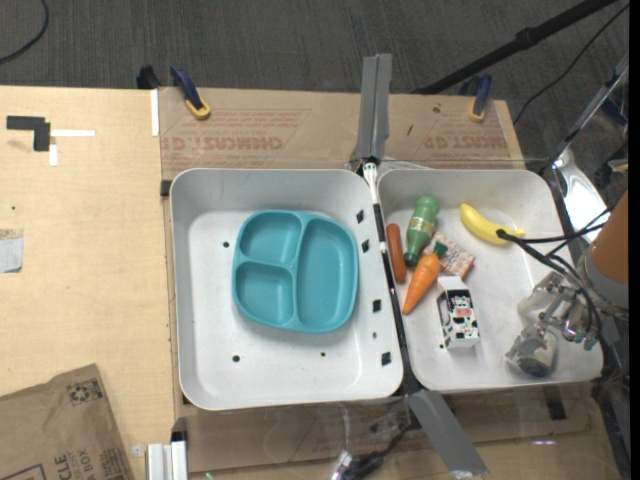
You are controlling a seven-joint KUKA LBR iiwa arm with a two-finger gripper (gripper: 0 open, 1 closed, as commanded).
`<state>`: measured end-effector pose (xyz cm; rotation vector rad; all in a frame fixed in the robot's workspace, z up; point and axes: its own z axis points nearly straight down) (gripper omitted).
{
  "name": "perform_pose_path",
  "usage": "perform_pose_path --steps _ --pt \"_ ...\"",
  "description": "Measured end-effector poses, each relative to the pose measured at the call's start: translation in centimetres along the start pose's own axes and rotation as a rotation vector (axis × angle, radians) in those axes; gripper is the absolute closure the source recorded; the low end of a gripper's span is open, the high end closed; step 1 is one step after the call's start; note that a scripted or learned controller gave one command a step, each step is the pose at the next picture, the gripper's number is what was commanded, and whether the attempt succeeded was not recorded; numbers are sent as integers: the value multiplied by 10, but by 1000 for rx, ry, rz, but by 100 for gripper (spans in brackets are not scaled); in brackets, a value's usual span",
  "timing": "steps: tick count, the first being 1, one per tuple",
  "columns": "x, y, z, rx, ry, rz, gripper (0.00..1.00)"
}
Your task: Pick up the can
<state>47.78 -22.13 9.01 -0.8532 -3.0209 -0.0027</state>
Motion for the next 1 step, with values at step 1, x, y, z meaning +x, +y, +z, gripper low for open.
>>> perform_pose_path --steps 1 --pt "-1 1 -8 -3 0 3 100"
